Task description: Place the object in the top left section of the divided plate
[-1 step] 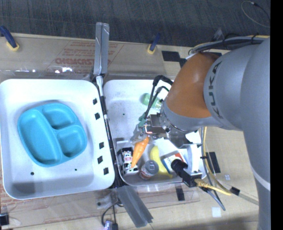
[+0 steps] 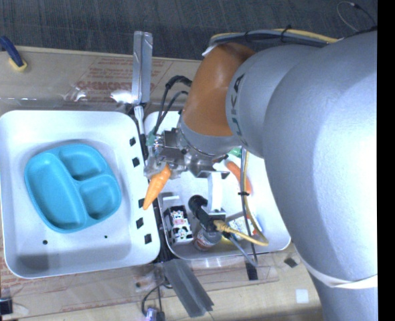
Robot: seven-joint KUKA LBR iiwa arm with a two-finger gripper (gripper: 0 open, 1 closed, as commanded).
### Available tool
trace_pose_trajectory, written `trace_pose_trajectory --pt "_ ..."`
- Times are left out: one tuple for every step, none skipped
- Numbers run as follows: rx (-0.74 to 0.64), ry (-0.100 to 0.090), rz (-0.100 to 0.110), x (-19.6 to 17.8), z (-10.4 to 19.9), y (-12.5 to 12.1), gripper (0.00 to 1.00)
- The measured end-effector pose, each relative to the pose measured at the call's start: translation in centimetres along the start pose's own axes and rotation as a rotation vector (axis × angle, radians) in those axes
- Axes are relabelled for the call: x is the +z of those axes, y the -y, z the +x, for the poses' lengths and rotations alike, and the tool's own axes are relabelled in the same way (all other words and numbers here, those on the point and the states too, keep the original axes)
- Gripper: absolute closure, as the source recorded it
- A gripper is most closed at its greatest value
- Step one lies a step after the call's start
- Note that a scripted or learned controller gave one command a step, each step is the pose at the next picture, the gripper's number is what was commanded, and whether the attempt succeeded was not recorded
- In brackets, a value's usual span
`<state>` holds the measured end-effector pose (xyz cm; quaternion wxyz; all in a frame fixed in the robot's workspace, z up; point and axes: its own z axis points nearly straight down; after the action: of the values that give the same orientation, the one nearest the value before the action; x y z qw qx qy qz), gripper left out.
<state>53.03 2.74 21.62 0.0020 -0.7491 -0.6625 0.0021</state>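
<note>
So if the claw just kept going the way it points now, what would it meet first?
Probably the ridge between the two bins, just past the carrot tip in the claw; the blue divided plate lies further on. Depth is unclear.

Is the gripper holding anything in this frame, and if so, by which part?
Yes: the gripper holds a toy carrot by its thick upper end; the pointed tip hangs free toward the lower left.

The blue plastic divided plate point(image 2: 72, 187) lies open in the left white bin point(image 2: 17, 246); the grey arm point(image 2: 304, 146) crowds the right bin point(image 2: 278, 236).
</note>
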Motion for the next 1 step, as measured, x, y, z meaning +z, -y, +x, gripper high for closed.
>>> trace_pose_trajectory --pt "0.082 0.000 -0.001 -4.15 10.44 -4.54 1.00"
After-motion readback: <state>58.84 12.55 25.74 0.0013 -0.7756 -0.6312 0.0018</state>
